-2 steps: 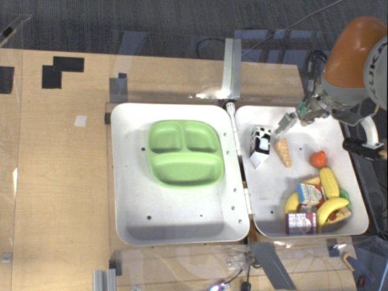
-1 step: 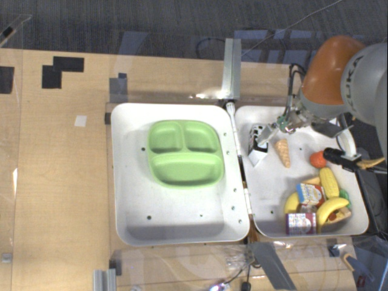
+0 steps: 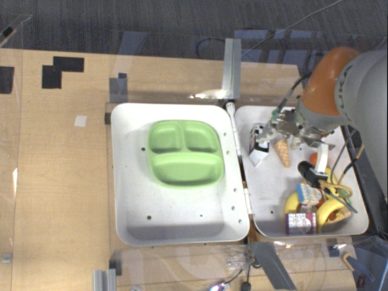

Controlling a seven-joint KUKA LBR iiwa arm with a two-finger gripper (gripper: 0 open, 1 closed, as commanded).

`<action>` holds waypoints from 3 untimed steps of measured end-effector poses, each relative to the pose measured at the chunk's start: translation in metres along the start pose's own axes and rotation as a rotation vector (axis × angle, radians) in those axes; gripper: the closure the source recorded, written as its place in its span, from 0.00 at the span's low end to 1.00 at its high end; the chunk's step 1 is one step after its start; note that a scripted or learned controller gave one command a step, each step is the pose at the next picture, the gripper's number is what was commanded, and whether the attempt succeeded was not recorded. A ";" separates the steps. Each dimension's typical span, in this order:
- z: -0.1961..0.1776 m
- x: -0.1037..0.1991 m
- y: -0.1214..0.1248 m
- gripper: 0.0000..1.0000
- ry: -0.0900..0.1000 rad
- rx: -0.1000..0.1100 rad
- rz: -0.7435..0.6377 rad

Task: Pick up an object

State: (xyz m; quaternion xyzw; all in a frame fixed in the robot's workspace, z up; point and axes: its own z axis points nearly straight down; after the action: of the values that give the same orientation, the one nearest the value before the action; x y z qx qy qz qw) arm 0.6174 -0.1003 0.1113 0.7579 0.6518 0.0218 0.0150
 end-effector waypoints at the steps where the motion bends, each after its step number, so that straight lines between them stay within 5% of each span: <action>1: 0.001 0.002 0.007 0.00 -0.006 0.009 -0.021; 2: 0.000 0.001 -0.001 0.00 -0.007 -0.011 -0.002; 3: 0.001 0.002 0.003 0.00 -0.008 -0.002 -0.022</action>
State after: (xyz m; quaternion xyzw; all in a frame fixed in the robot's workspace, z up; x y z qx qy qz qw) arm 0.6207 -0.0986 0.1107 0.7506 0.6602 0.0194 0.0187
